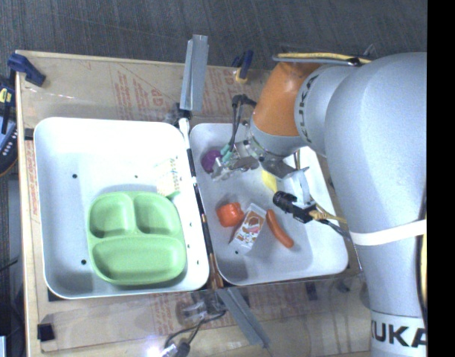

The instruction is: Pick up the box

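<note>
The box [247,229], a small red-and-white carton, lies flat on the floor of the right bin [328,262], near its middle. My gripper [226,166] hangs over the bin's far left part, above and left of the box and apart from it. It sits next to a purple object [210,159]. The big grey arm with its orange band [279,110] covers the bin's far right corner.
An orange-red round item [229,214] lies just left of the box, and a red sausage-shaped item [280,229] just right of it. A bit of yellow [268,179] peeks out under the wrist. The left bin [64,147] holds a green divided tray [136,237].
</note>
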